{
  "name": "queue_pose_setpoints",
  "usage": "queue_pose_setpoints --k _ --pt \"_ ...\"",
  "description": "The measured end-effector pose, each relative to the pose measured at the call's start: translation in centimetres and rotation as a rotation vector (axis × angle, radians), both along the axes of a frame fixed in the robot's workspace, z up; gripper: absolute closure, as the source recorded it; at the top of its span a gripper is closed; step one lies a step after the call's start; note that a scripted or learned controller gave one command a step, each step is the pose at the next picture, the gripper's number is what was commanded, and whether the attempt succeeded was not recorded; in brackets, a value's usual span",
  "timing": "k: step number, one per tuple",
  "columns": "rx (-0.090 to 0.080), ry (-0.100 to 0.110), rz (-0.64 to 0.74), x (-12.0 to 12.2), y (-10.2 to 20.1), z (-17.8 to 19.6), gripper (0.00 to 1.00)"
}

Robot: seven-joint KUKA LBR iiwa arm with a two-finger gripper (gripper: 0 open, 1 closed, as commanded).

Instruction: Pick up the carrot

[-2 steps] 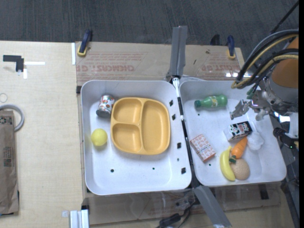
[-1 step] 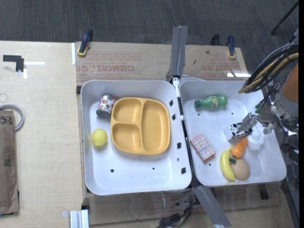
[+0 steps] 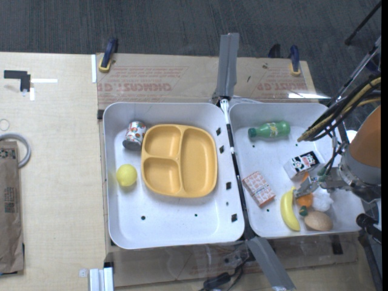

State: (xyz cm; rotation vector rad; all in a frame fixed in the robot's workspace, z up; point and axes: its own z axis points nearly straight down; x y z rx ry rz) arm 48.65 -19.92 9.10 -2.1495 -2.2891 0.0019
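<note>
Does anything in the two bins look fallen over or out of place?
The green bottle lies on its side in the right bin, and the can in the left bin is tipped over beside the yellow plate. Nothing looks spilled.

The arm [image 3: 371,147] shows an orange band above grey metal, with black and yellow cables running alongside, ending in a small metallic tool [image 3: 312,185].

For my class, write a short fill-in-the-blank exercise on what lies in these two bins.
1. The yellow divided plate sits in the ____ bin.
2. The green bottle lies on its ____.
3. The round fruit left of the plate is a ____.
4. The carrot lies right beside the ____, under the gripper.

Missing words: left; side; lemon; banana
</note>
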Motion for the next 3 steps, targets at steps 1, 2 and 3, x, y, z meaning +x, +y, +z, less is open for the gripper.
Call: queue_pose_setpoints --k 1,2,3 --pt "-0.002 -0.003 -0.003 0.1 -0.1 1.0 1.0" --pt "-0.002 0.001 -0.168 1.0 7.4 14.2 1.0" --pt "-0.003 0.001 -0.259 6.9 2.6 10.5 1.0"
